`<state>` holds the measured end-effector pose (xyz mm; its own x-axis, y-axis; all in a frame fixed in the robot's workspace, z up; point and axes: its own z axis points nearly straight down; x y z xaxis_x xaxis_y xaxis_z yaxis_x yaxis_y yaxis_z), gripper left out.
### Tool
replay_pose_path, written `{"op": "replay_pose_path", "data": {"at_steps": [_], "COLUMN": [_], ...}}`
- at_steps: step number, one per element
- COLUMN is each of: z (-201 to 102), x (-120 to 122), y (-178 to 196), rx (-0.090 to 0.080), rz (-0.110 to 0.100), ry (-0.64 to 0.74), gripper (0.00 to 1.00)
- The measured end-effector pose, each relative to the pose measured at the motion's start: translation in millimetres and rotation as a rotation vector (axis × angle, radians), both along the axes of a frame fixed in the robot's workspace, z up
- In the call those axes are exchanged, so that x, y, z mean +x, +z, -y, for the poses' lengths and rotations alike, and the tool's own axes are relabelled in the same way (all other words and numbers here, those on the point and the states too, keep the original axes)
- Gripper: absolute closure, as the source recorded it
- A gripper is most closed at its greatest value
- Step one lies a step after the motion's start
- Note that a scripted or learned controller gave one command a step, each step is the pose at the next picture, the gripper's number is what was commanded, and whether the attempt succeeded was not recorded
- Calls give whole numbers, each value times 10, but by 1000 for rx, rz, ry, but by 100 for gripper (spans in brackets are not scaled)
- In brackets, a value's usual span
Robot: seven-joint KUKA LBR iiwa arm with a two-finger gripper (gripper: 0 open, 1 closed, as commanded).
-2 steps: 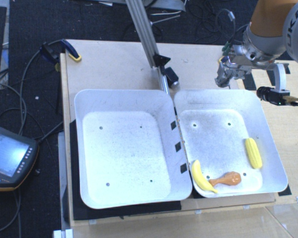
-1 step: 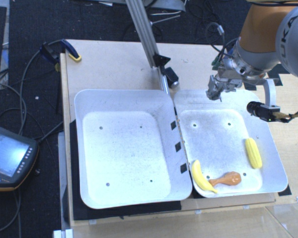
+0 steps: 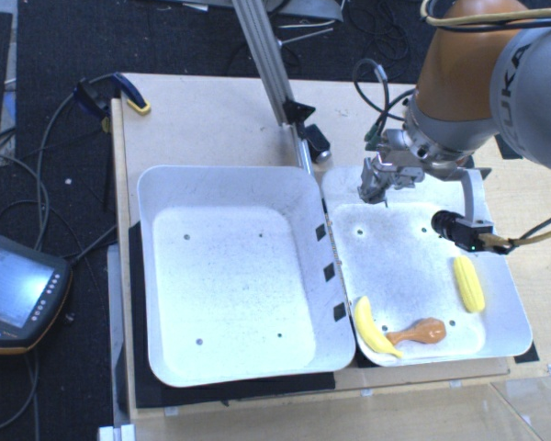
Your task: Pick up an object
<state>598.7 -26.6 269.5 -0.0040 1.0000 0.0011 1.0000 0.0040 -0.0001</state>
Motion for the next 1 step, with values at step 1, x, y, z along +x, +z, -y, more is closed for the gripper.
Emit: {"op": "replay_pose_path", "data": {"at_steps": [1], "z": [-379], "x": [-204], "y": [-70], "rx": [0], "rz": [-1], "ry": [-1], "gripper": [100]}}
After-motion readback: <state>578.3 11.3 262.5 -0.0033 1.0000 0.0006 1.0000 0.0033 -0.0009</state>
